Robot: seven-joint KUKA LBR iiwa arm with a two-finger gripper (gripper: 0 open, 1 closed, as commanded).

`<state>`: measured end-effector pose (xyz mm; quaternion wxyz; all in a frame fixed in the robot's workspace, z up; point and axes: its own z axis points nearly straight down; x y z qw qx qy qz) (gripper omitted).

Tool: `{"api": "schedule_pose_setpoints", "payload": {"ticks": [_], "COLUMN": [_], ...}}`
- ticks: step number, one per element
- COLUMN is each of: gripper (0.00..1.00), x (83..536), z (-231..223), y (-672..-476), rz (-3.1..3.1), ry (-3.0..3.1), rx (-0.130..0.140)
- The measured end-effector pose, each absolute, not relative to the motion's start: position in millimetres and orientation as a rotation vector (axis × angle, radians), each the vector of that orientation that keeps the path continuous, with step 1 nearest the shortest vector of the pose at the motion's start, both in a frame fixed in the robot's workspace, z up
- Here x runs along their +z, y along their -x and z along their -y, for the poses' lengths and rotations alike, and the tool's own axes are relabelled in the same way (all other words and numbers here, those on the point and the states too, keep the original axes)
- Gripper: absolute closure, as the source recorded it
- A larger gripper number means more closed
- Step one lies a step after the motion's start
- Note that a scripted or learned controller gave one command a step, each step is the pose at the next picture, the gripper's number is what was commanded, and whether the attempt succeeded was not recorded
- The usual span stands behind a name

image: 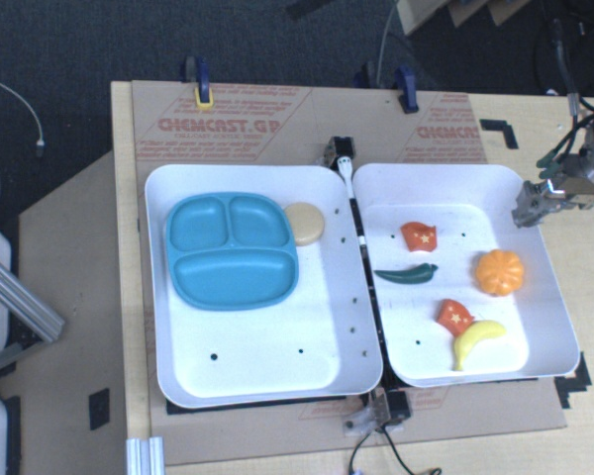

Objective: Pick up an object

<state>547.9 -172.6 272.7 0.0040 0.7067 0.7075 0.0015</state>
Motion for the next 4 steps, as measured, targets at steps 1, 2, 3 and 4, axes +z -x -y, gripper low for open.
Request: {"api": "schedule_pose_setpoints", "payload": {"ticks": [1,2,3,4], "gripper": [1.0,1.0,1.0,1.0], "x": [292,275,258,248], "z": [173,123,76,19], "y": [-548.8,-549.7,-557.7,-556.0], "rz": [-2.219,-2.23,-2.231,-2.232], "ry": [-2.216,-2.218,-2.218,-2.218], "rx": [0.003,0.0,-0.001,0.0]}}
